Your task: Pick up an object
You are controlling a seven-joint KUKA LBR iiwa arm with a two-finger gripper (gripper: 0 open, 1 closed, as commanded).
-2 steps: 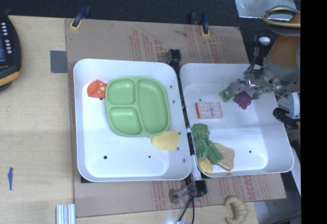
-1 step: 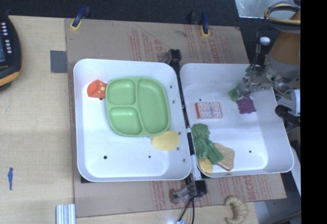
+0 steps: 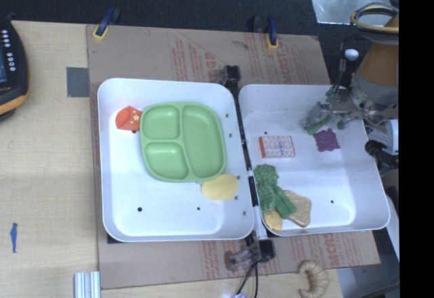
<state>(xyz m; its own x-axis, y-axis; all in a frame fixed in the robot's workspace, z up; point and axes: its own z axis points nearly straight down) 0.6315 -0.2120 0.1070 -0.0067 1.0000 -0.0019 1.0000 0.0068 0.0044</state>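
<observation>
A small, flat purple grape-shaped toy (image 3: pixel 327 140) lies in the right white bin (image 3: pixel 352 215), just below the grey two-finger gripper (image 3: pixel 319 121), whose jaws look spread, apparently gripping nothing.

I'm seeing a pendant (image 3: pixel 10 66) sitting at the left edge of the frame, with a grey tape patch (image 3: pixel 77 81) lying just right of it. Two blue clamps (image 3: pixel 105 22) (image 3: pixel 271 32) are pinning the cardboard (image 3: pixel 203 52) along its upper edge. A tan curled thing (image 3: pixel 314 277) is lying at the bottom, right of centre.
</observation>
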